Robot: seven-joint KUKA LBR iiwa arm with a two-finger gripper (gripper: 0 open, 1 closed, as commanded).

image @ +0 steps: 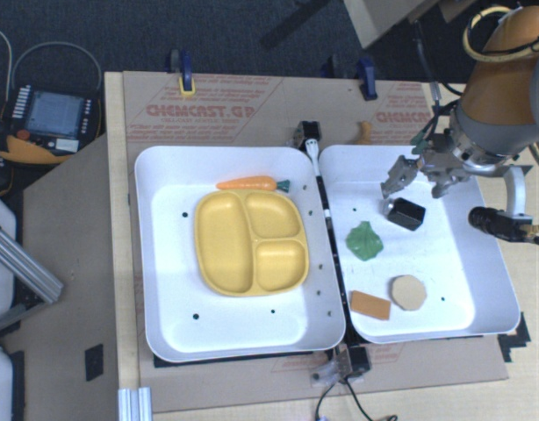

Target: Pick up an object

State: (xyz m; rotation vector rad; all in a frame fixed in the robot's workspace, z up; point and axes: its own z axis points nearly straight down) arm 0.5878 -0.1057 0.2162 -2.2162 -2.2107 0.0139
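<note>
While the open hand (420, 179) hovers, right bin (480, 261) holding black block (405, 213), left bin (164, 261) yellow tray (250, 240), carrot (247, 183).

One fixed camera looks down slantwise on both bins (155, 261).

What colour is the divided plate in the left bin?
The divided plate is yellow, seen clearly in the camera view.

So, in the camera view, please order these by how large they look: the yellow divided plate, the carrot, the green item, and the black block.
Largest to smallest:
1. Yellow divided plate
2. Carrot
3. Green item and black block: they look about alike, so I leave them unranked.
</note>
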